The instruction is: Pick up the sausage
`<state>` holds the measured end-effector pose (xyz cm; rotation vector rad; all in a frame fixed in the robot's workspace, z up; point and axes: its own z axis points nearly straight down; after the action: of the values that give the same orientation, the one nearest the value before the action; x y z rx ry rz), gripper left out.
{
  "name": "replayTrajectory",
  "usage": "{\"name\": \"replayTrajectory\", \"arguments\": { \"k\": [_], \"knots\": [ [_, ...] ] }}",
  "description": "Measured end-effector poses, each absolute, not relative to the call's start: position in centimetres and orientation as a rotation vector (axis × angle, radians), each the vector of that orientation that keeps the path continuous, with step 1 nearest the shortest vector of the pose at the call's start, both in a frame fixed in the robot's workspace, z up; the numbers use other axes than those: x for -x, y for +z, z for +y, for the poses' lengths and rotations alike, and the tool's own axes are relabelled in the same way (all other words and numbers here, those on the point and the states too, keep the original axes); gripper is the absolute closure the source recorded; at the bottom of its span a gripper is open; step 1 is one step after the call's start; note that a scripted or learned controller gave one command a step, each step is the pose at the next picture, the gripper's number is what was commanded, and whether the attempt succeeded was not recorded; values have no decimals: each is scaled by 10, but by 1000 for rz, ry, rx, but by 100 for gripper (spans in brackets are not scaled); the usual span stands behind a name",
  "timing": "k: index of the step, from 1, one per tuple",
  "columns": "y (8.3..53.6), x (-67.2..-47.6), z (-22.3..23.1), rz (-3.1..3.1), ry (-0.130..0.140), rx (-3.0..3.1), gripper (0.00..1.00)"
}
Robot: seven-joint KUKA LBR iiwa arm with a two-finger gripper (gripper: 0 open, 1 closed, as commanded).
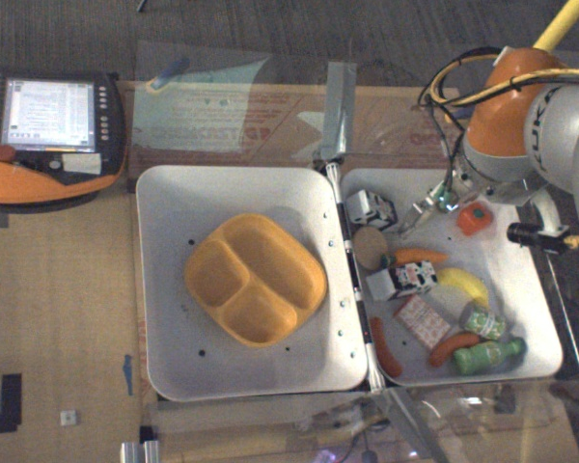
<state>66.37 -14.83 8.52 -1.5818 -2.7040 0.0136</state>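
**A:** Since you're going for the sausage (386,347), where do you place it?

**B:** Left of the green bottle (487,355), across the pink packet (423,321). It's the dark red length lying along the near-left wall of the right bin (550,340). Don't confuse it with the orange-red piece (454,348) just beside the bottle's left end. That one could be a second sausage or a pepper, and I can't settle which.

**A:** How will it handle?

**B:** I'd judge it a light toy: stiff, smooth and round, so likely to roll or squirt out of a pinch. Take it at mid-length, across its narrow width. The wall beside it is your trouble, because you get little room on that side. The packet side is freer.

**A:** And the gripper?

**B:** The gripper (417,216) hangs well up-left of the bottle, at the far end of the bin and nowhere near the sausage. I can't tell whether it's wide or narrow, and nothing shows in it.

**A:** What about the surface?

**B:** You have a shallow, smooth white floor, so things will slide. Above the bottle it's crowded with a banana (463,283) and a carrot (420,256). Far left of the bottle, the left bin (164,355) holds an orange divided tray (256,278). Further left still, a pendant (48,138) sits on the counter (58,307).
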Motion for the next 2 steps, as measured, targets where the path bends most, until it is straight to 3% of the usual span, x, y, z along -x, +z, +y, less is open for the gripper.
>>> {"name": "replayTrajectory", "arguments": {
  "k": [1, 2],
  "knots": [
    [85, -664, -148, -2704, 14, 1582, 0],
    [187, -669, -129, -2703, -5, 1617, 0]
  ]
}}
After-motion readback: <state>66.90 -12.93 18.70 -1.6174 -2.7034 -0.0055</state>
